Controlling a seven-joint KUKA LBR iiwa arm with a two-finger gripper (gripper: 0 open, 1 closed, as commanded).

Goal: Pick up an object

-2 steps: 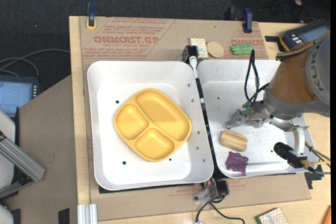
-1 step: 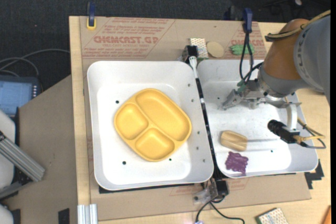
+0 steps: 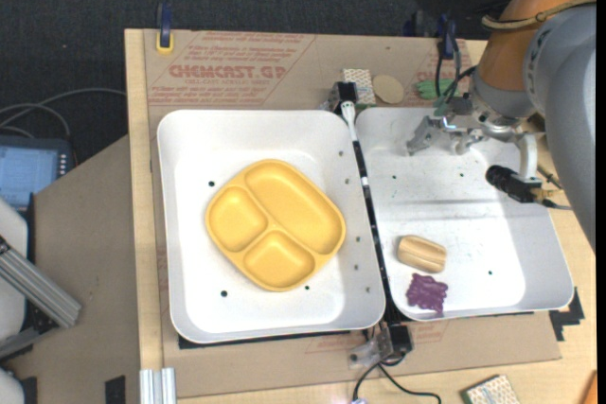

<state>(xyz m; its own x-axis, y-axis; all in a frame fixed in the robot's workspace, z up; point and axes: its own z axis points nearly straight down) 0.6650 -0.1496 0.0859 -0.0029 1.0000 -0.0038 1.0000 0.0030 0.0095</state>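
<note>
The bench carries 2 white bins side by side on a brown board printed with red lettering. The left bin [image 3: 180, 232] holds a yellow tray [image 3: 275, 222] with 3 compartments, lying flat near the bin's middle and turned at a slant. The right bin [image 3: 492, 232] holds 2 small things close to its near edge: a tan roll [image 3: 421, 253], lying on its side, and a purple bunch [image 3: 427, 292] just in front of it, the 2 close together but seemingly not quite touching. The arm [image 3: 540, 61] comes in from the right, its orange band above the wrist, and the gripper [image 3: 437, 132] hangs over the far part of the right bin, well apart from the roll and the bunch. Its metal fingers point toward the bins' shared wall; how far they are spread I cannot tell, and nothing is visible between them. A black part [image 3: 511, 183] sticks out below the wrist over the bin. Past the bins' far edge, a tan disc [image 3: 387, 89] lies on the board.
</note>
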